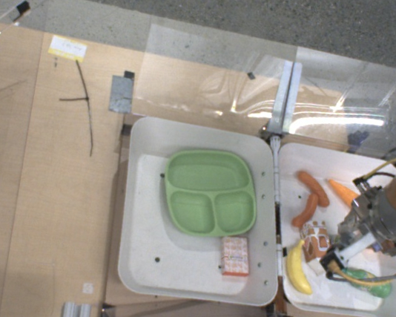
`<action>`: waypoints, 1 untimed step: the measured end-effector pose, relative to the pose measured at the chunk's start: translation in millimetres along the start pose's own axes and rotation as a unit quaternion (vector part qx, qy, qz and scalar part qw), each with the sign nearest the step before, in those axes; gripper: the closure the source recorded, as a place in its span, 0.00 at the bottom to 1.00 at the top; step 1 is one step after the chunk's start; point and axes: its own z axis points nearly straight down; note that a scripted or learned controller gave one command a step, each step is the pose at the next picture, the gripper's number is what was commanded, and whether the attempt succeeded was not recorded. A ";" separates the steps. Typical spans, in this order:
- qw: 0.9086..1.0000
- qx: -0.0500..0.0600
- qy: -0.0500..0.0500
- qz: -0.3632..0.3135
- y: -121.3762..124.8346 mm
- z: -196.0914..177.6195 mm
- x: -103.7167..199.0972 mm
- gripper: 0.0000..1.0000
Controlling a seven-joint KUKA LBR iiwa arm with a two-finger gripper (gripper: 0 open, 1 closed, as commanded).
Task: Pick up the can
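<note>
The can (313, 242), small with a brown and white label, lies in the right bin (324, 302) near its left side, between an orange-red sausage and a banana. My gripper (359, 220) hangs over the middle of the right bin, just right of the can and a little behind it. Nothing shows between gripper and can that tells me they touch. The arm's grey and orange wrist covers the bin's right part.
Two sausages (312, 187) and a carrot (341, 191) lie at the back of the right bin; a banana (299, 271) and a green item (381, 288) lie at its front. The left bin (129, 255) holds a green divided plate (211, 192) and a small red box (236, 256).
</note>
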 end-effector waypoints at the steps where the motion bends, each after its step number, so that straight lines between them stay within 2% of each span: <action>1: 0.995 0.045 -0.027 0.088 30.0 -88.6 -53.9 1.00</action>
